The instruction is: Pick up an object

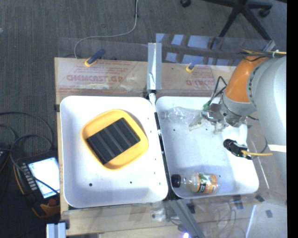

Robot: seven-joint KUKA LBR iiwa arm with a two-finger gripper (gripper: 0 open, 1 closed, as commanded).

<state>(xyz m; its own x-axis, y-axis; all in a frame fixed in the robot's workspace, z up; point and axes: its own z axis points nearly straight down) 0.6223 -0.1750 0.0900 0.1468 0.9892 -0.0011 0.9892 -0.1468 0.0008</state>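
The bottle lies on its side at the near edge of the right bin; it is clear plastic with a dark cap pointing left and an orange-and-green label whose print is too small to read. A crumpled piece of clear plastic lies in the far part of the same bin, just left of the gripper. The gripper hangs over the far right part of that bin, well apart from the bottle; its fingers are blurred against the bin floor, so their opening cannot be told, and nothing is seen between them. The grey arm with its orange band enters from the right; a black fitting with a yellow cable lies below the wrist.

The left bin holds a yellow container with a black ribbed top, set at a slant.

Both bins rest on a board bearing faint red lettering; it appears to read "CHEMCAST GP". Two yellow-handled clamps grip its far edge. The floor is dark grey carpet; a handheld device with a lit screen and black cables lie at the left; a chair base stands at the top.
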